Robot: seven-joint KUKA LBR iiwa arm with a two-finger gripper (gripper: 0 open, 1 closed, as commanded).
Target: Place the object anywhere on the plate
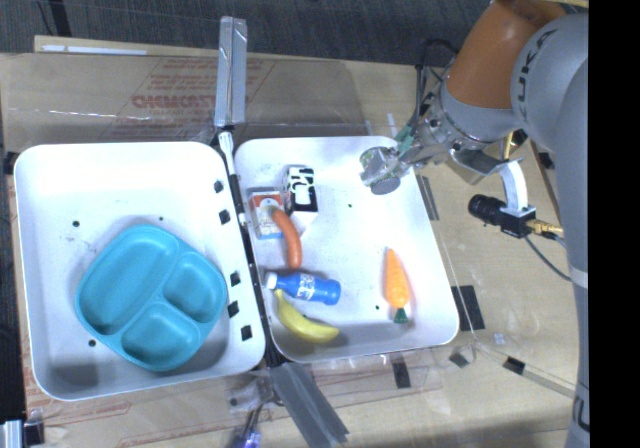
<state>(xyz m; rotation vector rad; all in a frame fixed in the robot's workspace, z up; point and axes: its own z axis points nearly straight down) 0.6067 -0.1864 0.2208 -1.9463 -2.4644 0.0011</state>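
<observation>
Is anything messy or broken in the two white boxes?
Nothing looks broken or spilled. The toys are jumbled in the right box: a hot dog, bottle, banana and carrot. The blue plate sits slanted in the left box.

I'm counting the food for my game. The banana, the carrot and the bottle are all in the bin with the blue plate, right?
Not quite. The camera view shows the banana, the carrot and the bottle together in the right bin. The blue plate lies by itself in the left bin.
</observation>
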